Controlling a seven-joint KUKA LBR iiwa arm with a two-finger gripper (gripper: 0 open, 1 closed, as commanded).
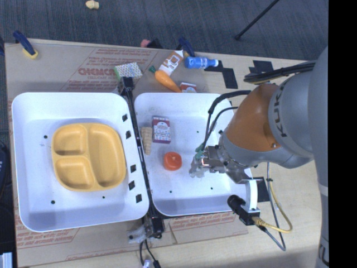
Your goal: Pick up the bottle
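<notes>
We take this for a robotics lab. At nine o'clock and at centre, two white bins (22, 149) sit on a bench (290, 244) lined with printed cardboard (89, 71) held by blue clamps (25, 44). At three o'clock a grey arm (290, 121) with loose cables (273, 219) reaches in; at twelve, grey carpet (167, 10) and a black stand leg (268, 10).

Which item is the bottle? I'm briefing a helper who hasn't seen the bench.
Start at the right bin and look past its far rim, onto the cardboard. The bottle lies there on its side, small and blue, right of an orange carrot-shaped toy and a white packet.
</notes>
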